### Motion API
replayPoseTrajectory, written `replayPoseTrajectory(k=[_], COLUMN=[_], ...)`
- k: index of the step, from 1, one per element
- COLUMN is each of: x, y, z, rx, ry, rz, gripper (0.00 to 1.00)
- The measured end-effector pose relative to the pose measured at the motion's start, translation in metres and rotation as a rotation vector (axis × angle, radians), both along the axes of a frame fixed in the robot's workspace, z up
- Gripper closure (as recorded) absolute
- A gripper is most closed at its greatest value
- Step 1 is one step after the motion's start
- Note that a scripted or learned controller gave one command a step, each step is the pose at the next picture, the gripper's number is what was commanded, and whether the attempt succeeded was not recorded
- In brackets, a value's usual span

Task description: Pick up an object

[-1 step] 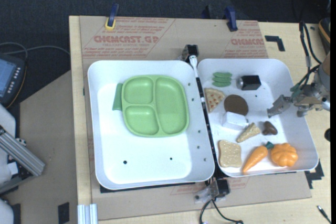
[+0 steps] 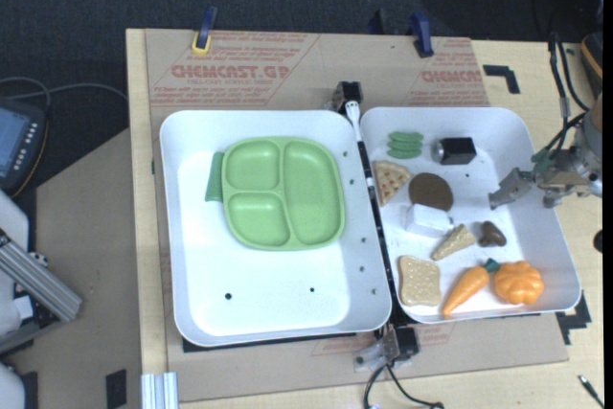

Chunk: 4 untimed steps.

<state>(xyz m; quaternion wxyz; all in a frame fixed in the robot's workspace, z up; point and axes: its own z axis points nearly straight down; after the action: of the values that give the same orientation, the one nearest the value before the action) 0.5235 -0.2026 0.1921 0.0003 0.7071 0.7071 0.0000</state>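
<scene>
Brown protective board covers the desk [image 2: 287,62], and two shallow white bins sit on it side by side, their inner walls touching along the centre seam. Note that the left bin [image 2: 192,283] carries a green divided tray [image 2: 283,192] and nothing else of interest, while the right bin [image 2: 546,244] carries all candidate objects: a green ridged piece [image 2: 405,144], a black block [image 2: 456,149], a pizza slice [image 2: 390,179], a brown disc [image 2: 431,192], a white block [image 2: 427,220], a wedge [image 2: 454,241], a small brown piece [image 2: 492,233], a cracker [image 2: 419,281], a carrot [image 2: 464,290] and an orange pumpkin [image 2: 518,283]. Treat the task as not yet begun in effect: every object lies on the bin floor. The end effector [image 2: 512,189] hangs over the right edge of the right bin, near the small brown piece, with nothing visible between its fingers; how far they stand apart you cannot tell at this resolution. Expect tight clearance at the lower end, where carrot, pumpkin and cracker crowd the wall. Open floor lies beside the black block and directly under the end effector.
</scene>
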Motion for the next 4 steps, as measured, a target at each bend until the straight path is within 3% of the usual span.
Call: replayPoseTrajectory(k=[2, 3, 4], x=[-0.001, 0.0, -0.009], y=[-0.007, -0.008, -0.006], z=[-0.11, -0.097, -0.039], rx=[0.003, -0.001, -0.002], ry=[0.004, -0.001, -0.004], rz=[0.0, -0.001, 0.0], gripper=[0.0, 1.0, 1.0])
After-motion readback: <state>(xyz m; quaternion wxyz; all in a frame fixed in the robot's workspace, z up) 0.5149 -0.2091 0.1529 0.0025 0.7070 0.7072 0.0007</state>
